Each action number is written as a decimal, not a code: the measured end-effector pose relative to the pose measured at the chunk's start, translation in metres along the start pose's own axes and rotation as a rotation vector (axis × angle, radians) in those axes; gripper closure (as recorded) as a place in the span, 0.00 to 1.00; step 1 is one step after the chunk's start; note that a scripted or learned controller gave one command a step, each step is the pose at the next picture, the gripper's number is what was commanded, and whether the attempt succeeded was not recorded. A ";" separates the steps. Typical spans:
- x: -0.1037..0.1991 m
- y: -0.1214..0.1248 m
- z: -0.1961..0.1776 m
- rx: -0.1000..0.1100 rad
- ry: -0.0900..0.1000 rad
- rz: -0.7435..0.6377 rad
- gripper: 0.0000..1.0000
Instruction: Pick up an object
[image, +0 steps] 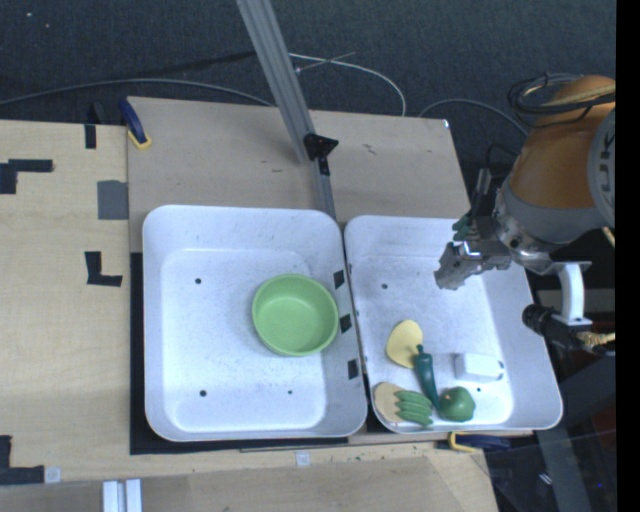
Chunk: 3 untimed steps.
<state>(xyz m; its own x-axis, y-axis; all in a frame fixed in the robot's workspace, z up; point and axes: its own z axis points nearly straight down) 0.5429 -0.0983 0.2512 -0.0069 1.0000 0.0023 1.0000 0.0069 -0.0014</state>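
two white bins (180, 300) on wooden bench (230, 160)

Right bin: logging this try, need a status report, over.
Gripper above the right bin, upper part. Small items clustered at near edge: yellow piece, green toy, white block. Path down unobstructed.

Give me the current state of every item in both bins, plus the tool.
Green bowl: upright, alone in the left bin.
Yellow piece: lying flat, right bin.
Green-handled utensil: lying flat, touching the yellow piece.
Green ball: resting near the front wall.
White block: lying flat.
Tool: above the right bin, holding nothing.
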 end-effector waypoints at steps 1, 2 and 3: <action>0.043 -0.009 0.003 0.001 -0.001 0.001 1.00; 0.096 -0.026 0.010 0.003 -0.001 0.001 1.00; 0.153 -0.031 0.005 0.001 0.000 -0.002 1.00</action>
